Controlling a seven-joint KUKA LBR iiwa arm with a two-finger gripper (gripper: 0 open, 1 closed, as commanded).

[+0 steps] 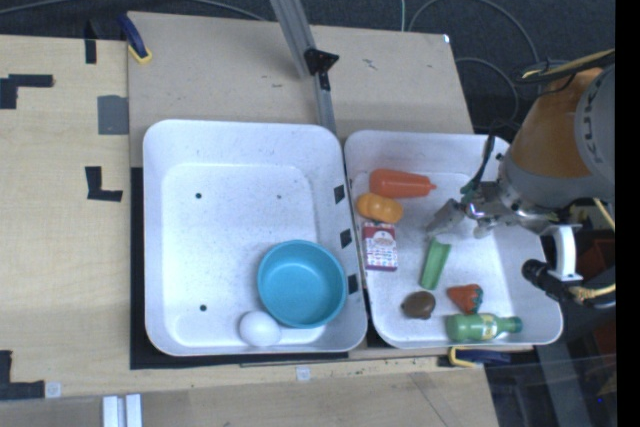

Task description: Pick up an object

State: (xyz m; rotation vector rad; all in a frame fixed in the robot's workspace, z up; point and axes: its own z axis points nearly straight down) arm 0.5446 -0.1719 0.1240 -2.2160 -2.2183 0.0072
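Leftmost on the bench, left bin [180, 145]: shallow, white, speckled. Holds a blue bowl [301, 282] upright near its front right corner, and a white ball [259, 327] touching the bowl's front left side, close to the bin's front wall.

Right bin [410, 143] sits just beside it, walls nearly touching. Contents, left to right: orange carrot-like piece [401, 182] lying crosswise near the back; a yellow-orange rounded piece [379, 207] just in front of it; a small red-and-white carton [380, 247] lying flat below that. Further right, a green cylinder [435, 262] lying tilted, its upper end toward the gripper. In front of it a brown lump [418, 305], then a small red piece [464, 296], and a green bottle [482, 325] on its side along the front wall, cap pointing right.

Gripper [448, 220] hangs low over the middle of the right bin, fingers spread apart, tips just above the upper end of the green cylinder. Nothing between the fingers. Cannot tell whether a fingertip touches the cylinder.

Grey arm [560, 155] with orange band enters from the right.
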